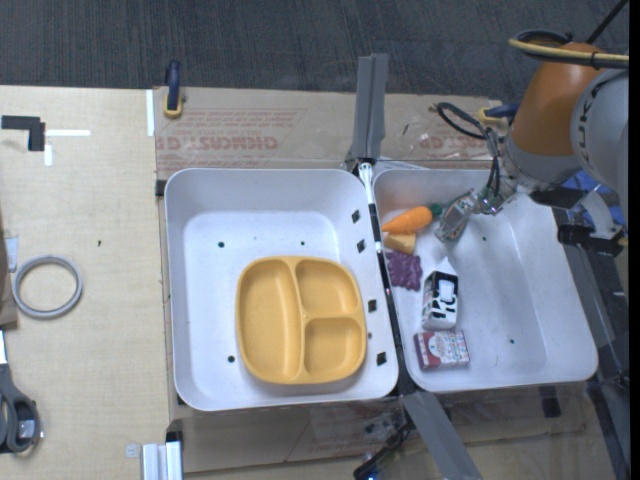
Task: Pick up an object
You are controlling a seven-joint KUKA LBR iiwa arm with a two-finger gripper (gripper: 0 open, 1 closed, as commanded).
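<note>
The grey arm with the orange band enters at the right bin's far right corner. Its two-finger gripper (pixel 452 223) hangs low over the far left part of the right-hand shallow white bin (pixel 530 338); whether it is spread or pressed together cannot be told.

Just beside the gripper, against the bin's far left wall, lies an orange carrot-shaped toy (pixel 408 218), with a yellow wedge-shaped block (pixel 401 242) touching it on the near side. A purple lumpy toy (pixel 404 269) sits by the left wall.

Near the bin's centre-left lies a white carton with black patches (pixel 441 299); its printing is unreadable. A small red and white packet (pixel 442 349) lies near the near left corner, print illegible, possibly a card box.

The left-hand shallow white bin (pixel 200 298) holds a yellow three-compartment plastic plate (pixel 300 319) centrally.
</note>
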